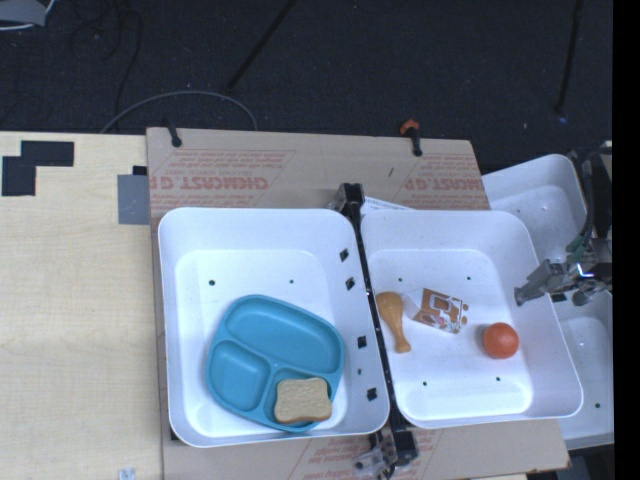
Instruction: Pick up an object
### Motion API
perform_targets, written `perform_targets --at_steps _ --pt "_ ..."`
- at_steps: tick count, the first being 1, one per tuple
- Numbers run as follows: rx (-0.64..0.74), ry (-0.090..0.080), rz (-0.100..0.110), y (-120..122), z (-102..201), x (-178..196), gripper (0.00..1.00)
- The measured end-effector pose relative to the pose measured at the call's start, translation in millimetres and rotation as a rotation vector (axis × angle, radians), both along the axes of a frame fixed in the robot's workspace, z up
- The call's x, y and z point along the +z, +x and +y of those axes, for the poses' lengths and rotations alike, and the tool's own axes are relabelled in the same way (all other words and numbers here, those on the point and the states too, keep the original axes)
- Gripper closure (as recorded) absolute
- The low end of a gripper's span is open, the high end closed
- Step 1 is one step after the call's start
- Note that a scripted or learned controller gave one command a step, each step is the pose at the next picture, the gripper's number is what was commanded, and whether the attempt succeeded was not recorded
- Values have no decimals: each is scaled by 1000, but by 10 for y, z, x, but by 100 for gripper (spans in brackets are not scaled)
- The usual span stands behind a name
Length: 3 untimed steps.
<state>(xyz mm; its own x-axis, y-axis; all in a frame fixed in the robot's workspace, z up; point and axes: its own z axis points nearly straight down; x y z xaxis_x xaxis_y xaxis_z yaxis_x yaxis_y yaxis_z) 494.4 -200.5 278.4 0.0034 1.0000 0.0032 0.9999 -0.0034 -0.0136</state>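
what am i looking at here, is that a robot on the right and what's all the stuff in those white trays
Yes. This is one camera fixed above a bench, looking down at a slant. The metal piece at the right edge is the robot arm's tool, the part meant to grasp things; it sits over the right bin's rim and nothing is visibly between its fingers. That bin holds an orange-red ball, a tan drumstick-shaped toy and a small clear packet with brown print. The left bin holds a blue divided plate with a slice of bread in one compartment. Both bins rest on cardboard.
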Motion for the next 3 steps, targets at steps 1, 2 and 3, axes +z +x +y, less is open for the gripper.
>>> perform_targets --at_steps 1,2,3 --pt "3 -3 -12 21 3 62 0" --pt "4 0 -5 62 33 -569 0" --pt "3 1 -4 53 44 -1212 0"
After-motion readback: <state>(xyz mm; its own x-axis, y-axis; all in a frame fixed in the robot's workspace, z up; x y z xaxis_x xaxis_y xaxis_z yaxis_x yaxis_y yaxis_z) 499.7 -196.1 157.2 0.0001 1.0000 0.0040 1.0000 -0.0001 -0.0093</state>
